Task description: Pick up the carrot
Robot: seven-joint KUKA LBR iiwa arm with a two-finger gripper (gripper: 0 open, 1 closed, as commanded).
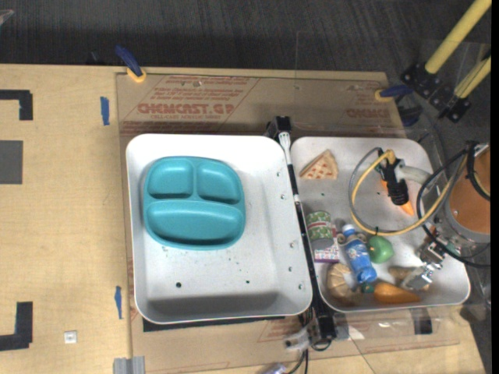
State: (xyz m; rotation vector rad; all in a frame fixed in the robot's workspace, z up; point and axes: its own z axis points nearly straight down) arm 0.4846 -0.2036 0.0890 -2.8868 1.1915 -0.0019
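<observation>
carrot (pixel 396 292) first: it lies on the floor of the right bin (pixel 460 291), along the near wall, orange and tapering toward the right, not yet lifted. just left of it sit a bread roll (pixel 341 281) and a blue bottle (pixel 358 259) that leans across toward it, with a green apple (pixel 380 248) a little farther back. the gripper (pixel 428 269) is low in the same bin, just to the right of and slightly behind the carrot; whether its jaws are wide or narrow cannot be told, and nothing is seen between them. so the pick looks unstarted or unfinished: the grasp and the lift are both left. farther in, a pizza slice (pixel 320 165) lies in the far corner, and the left bin (pixel 156 287) holds a teal divided plate (pixel 193 201).
</observation>
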